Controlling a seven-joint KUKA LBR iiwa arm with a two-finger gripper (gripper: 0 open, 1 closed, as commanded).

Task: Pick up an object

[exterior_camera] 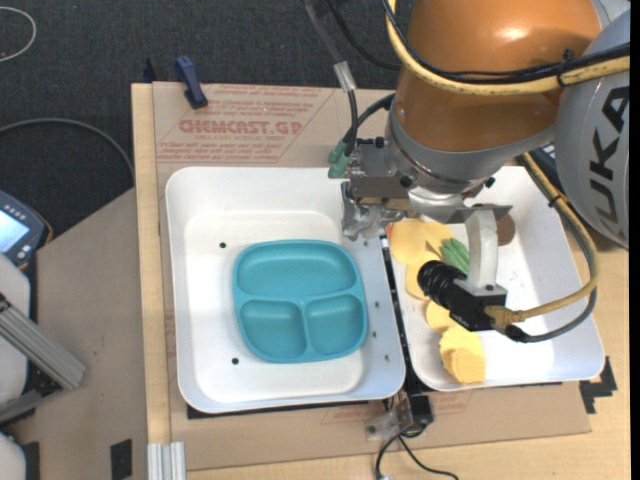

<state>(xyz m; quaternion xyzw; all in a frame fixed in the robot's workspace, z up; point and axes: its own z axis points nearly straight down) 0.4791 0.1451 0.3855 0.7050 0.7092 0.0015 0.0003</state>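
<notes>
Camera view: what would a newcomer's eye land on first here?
The orange band of the arm bulks over the upper right, with the end effector low over the seam between the bins. A teal divided plate lies in the left bin; yellow pieces sit in the right bin.

You are looking at two white bins, the left bin and the right bin, both appearing as smooth, faintly glossy plastic. The teal divided plate is showing a matt, smooth plastic finish. The brown board beneath is looking like flat paper-faced sheet with red print. The arm's orange band is gleaming as glossy painted shell, and the wrist block is reading as bare grey metal. The yellow pieces are looking dull and soft-surfaced.
</notes>
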